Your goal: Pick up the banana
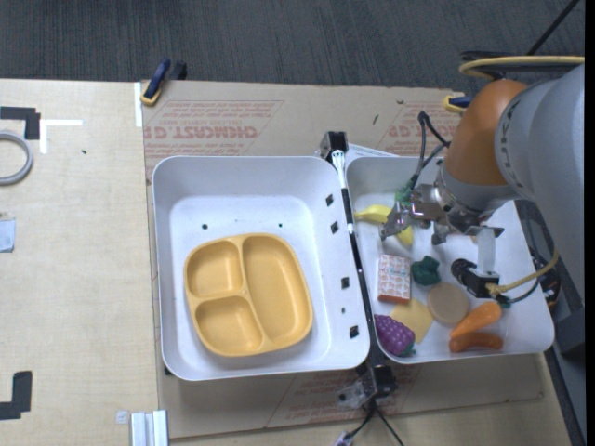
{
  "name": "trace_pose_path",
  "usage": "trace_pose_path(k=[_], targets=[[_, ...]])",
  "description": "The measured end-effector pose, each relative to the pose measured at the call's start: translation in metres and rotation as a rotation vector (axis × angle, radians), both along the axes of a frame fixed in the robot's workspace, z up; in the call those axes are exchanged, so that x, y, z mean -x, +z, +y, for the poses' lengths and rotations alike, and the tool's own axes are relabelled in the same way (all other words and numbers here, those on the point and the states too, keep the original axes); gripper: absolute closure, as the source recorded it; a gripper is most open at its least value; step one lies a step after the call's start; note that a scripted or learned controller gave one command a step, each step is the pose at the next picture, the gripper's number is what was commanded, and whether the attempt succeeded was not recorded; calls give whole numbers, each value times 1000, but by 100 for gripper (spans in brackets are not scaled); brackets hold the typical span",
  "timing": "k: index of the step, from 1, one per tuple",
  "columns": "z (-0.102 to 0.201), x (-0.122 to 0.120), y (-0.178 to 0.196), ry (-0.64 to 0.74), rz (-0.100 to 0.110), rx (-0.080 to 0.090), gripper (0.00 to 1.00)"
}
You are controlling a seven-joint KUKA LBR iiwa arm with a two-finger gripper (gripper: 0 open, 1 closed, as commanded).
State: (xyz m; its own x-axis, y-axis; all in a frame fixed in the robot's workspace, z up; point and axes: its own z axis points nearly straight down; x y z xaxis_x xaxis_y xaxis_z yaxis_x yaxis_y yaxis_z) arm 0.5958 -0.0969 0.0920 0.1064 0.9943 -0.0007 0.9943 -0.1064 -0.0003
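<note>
From above, I see the banana [379,217] lying in the right bin [530,337] near its left wall, my tool [406,223] touching its right end, jaw state unclear to me, so I judge it should straddle the fruit's middle before closing.

Bench and floor, seen from above.
Dark grey carpet [297,21] is running along the far side; a pale wooden benchtop [70,277] is lying under a brown cardboard sheet [242,124] printed with red lettering, a blue clamp [158,80] is gripping its far corner, black tape marks [20,121] are sitting at the left, and even light is falling throughout.
</note>
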Motion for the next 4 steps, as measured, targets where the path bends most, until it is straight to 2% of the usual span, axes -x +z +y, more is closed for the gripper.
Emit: trace_pose_path(k=[1, 2, 3, 4], targets=[[-1, 0, 10, 1, 1, 1, 100], [25, -60, 100, -90, 0, 1, 100], [25, -60, 100, -90, 0, 1, 0], [-13, -46, 8, -26, 1, 0, 0]])
